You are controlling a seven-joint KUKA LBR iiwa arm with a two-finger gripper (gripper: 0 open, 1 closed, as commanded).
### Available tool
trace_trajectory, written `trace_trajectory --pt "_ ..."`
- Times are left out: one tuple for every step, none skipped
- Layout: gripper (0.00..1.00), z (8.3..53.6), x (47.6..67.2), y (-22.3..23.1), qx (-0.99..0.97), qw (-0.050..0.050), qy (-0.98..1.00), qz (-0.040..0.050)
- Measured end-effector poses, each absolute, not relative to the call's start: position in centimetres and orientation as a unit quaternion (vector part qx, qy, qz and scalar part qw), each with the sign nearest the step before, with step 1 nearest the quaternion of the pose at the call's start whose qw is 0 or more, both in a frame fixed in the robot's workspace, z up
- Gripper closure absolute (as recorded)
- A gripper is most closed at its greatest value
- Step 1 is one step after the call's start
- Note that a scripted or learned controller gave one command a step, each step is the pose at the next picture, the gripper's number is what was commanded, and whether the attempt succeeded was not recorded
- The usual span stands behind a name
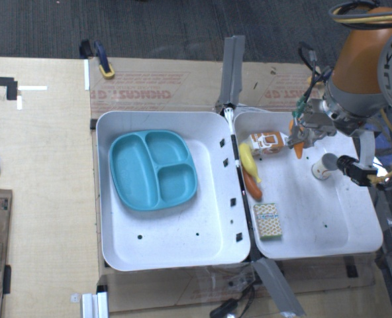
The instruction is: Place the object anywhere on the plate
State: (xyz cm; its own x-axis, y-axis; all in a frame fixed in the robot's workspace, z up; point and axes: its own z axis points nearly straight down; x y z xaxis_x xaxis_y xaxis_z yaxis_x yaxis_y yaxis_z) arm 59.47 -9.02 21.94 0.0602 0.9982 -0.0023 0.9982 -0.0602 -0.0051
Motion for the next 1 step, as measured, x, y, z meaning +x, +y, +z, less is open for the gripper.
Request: trace_trajectory --pt "1.0 20.61 62.14 -1.65 -0.711 0.001 -0.703 0.0021"
